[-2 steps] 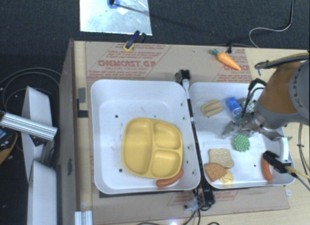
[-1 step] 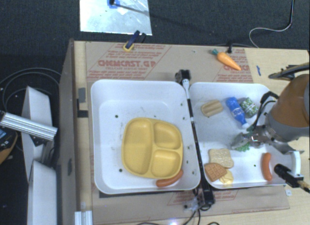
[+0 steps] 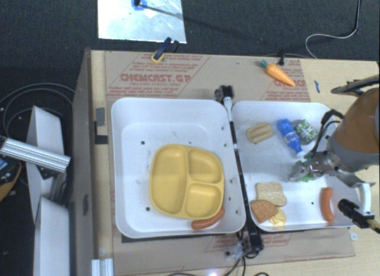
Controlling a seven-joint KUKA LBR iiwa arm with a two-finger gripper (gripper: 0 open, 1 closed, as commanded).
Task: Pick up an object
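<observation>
In the left bin lie a yellow divided plate and a sausage. In the right bin, the end effector sits low over something green (whether it grips, I cannot tell), near a blue object, bread roll, crackers. The arm enters from the right.

Fingers dark grey metal; small green item just beside them. Arm grey with orange-brown band. Both bins white. Blue packet and green patterned wrapper just above the fingers; tan bread roll to their left. Below them: brown-edged toast, orange-brown cracker, pale yellow piece. Red-orange sausage below right. Yellow divided plate, well left. Orange carrot on brown cardboard with red lettering.
</observation>
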